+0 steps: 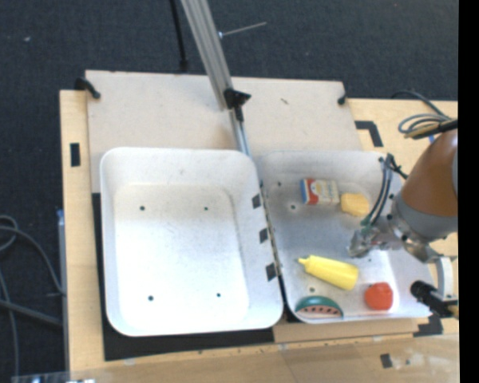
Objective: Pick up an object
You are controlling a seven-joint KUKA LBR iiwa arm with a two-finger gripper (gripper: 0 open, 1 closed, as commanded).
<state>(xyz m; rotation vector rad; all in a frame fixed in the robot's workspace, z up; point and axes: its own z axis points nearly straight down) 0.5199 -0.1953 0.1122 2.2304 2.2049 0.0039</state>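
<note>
So you're basically at the start of this one, nothing's picked up yet as far as I can see. All 5 things sit in the right bin (281, 174): a small carton (318, 191) near the back, a pale yellow lump (354, 204) just beside it, a yellow bottle (330, 270) lying on its side toward the front, a red ball (378, 296) near the front right corner, and a watermelon slice (318, 307) tucked against the front rim. Each one looks like it's resting on the bin floor, none lifted. The left bin (112, 214) has no part in this right now.

Your gripper (362, 243) is down low in the right bin, in the open patch between the lump and the bottle, with the arm (431, 190) coming in over the right edge of the counter (160, 102). I honestly can't tell if it's spread or closed, it's a small dark blur from this angle. I see nothing caught in it, so I wouldn't call anything grasped.

My read: the reach into the bin is done, but the actual grab and lift are all left. Closest candidates are the bottle and the lump, both near but apart from the gripper. If it closes where it is, I'd guess it gets air.
</note>
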